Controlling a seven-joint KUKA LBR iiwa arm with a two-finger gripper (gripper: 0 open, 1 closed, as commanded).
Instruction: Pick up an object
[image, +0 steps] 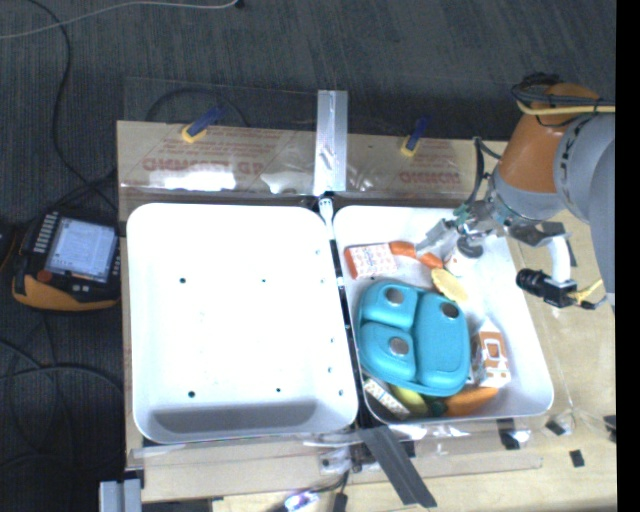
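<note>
Over the right bin's (535, 385) far corner: gripper (447, 238), fingers' state not discernible. Right bin holds a blue plastic tray (415, 338), central; small carton (374, 259), orange and yellow pieces around it. Nearest item: the yellow piece (449, 283), just below the gripper, toward the bin's middle. Left bin (230, 320) adjoining.

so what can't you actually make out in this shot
- Gripper, camera view: small and at a slant over the right bin; whether its fingers are open or shut cannot be told.
- Things under the blue moulded piece: it covers most of them; only yellow, green and orange edges peek out at its near side.
- Printing on the orange and white packet: too small to read.
- Handheld screen left of the bench: blurred.
</note>
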